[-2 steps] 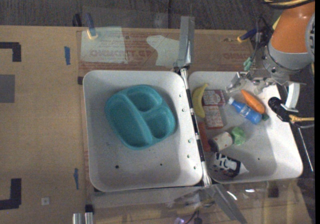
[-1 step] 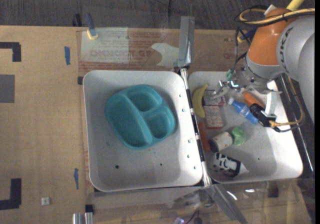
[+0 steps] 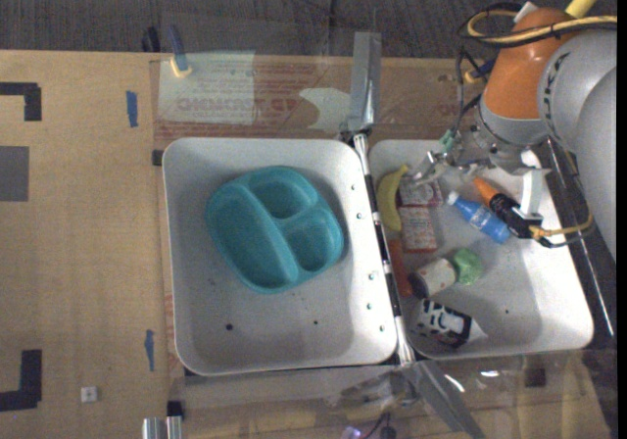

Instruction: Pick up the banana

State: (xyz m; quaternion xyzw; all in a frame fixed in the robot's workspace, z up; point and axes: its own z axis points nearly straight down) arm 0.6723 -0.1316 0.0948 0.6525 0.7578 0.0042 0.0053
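You see the banana lying in the right bin, against its left wall, just beside a small carton. The gripper hangs over the upper part of this bin, near the banana but apart from it. How wide it stands, you cannot tell. The left bin holds a teal divided plate.

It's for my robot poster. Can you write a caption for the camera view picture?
Grey-and-orange robot arm's gripper hovering beside the curved yellow banana in the cluttered right white bin.
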